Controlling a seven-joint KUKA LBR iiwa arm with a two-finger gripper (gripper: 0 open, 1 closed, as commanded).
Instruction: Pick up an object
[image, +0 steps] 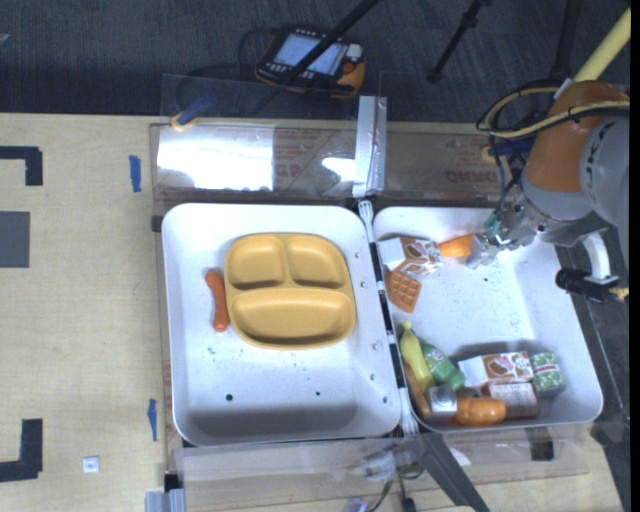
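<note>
You see the arm (585, 160) reaching in from the right, its pincer (493, 240) low over the far part of the right bin (560, 300), just beside a small orange piece (456, 247) that lies against a printed packet (420, 252); whether it touches that piece you cannot tell, nor whether the pincer is spread or closed (it is too small and blurred). A waffle-like square (404, 291) lies near the packet. Along the right bin's near edge you have a cluster: a banana (413, 355), a green item (440, 365), small cartons (515, 372) and an orange lump (482, 410). In the left bin (190, 300) a yellow divided tray (290, 290) sits beside an orange sausage-shaped piece (217, 300).
</note>
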